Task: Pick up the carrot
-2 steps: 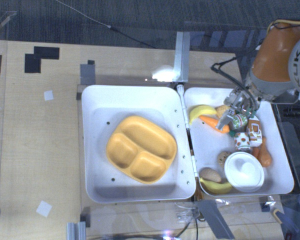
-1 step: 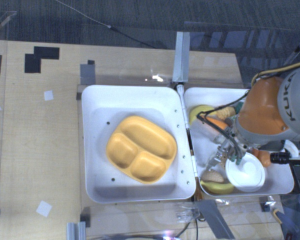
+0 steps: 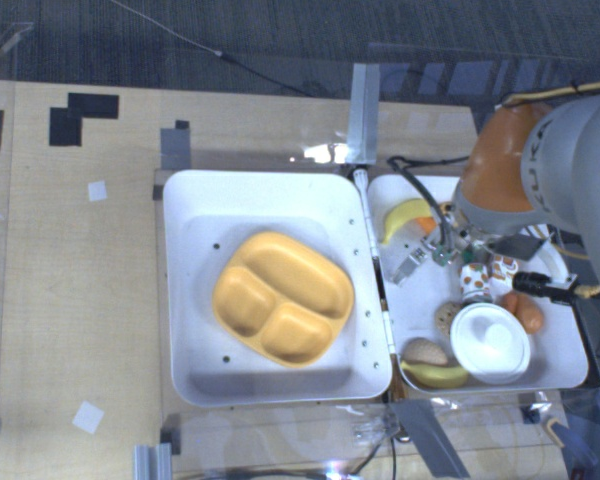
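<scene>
A small bright orange piece, apparently the carrot [image 3: 426, 225], shows in the right bin [image 3: 405, 308] near its far left. It lies right beside a yellow banana [image 3: 403, 218], and the arm's wrist covers most of it. My gripper [image 3: 417, 259] hangs low over the right bin's left half, just in front of that orange piece. Nothing visibly sits in its grasp. The grey arm with its orange band [image 3: 500, 163] reaches in from the right and hides the bin's far right part.
The left bin [image 3: 195, 218] holds a yellow divided plate [image 3: 280, 296]. In the right bin lie a spotted can [image 3: 475, 280], an orange-red oblong thing [image 3: 527, 313], a white bowl [image 3: 490, 340], a brown cookie [image 3: 446, 316], a tan potato [image 3: 425, 351] and a second banana [image 3: 436, 375].
</scene>
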`<state>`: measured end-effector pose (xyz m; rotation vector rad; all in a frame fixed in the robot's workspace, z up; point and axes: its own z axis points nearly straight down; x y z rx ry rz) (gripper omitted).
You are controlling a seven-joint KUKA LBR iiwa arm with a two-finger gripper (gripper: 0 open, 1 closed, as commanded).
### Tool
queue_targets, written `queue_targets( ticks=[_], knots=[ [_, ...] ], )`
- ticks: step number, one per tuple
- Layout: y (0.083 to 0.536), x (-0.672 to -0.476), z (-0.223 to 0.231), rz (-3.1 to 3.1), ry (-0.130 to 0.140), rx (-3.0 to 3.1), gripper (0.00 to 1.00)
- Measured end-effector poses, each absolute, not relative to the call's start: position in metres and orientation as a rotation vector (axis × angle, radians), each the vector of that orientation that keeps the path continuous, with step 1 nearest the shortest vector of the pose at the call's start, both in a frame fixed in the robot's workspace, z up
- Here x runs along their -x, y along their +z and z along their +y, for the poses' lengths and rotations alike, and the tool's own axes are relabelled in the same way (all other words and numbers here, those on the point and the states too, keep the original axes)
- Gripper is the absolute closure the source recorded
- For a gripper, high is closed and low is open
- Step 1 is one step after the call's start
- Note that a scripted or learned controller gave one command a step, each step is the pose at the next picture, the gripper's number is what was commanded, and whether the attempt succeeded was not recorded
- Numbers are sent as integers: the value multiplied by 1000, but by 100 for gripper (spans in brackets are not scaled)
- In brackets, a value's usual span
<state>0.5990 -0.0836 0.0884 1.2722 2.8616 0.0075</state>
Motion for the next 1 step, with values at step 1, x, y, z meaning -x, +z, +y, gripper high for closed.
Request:
queue_targets(
  ticks=[1],
  knots=[
    [151, -644, -98, 2801, 7, -1394, 0]
  ],
)
